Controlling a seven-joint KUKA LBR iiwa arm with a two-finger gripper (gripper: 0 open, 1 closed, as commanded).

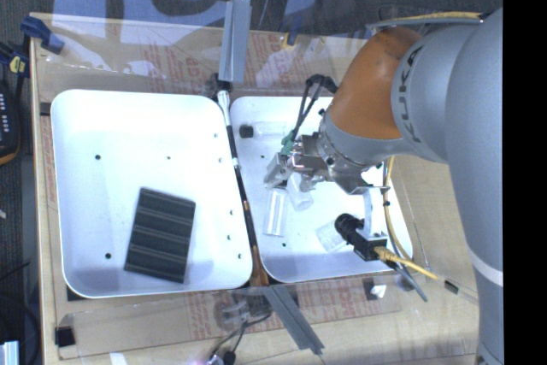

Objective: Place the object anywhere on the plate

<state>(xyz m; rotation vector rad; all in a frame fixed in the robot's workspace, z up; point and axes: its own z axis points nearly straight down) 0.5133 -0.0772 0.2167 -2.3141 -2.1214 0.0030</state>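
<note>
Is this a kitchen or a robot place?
Probably a robot lab or test workshop, not a kitchen. A big grey arm with an orange band reaches over two shallow white bins on a taped wooden bench, with cables trailing.

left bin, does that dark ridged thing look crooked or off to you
Slightly. The dark ridged plate lies flat in the left bin, turned a little askew to its walls and sitting toward the near edge. It looks undamaged, with nothing spilled.

A metal bracket (234, 37) stood upright at the upper middle of the frame, above the seam between two white bins (85, 111). Blue clamps (38, 32) sat at upper left, and yellow cable (408, 267) trailed at lower right.
</note>
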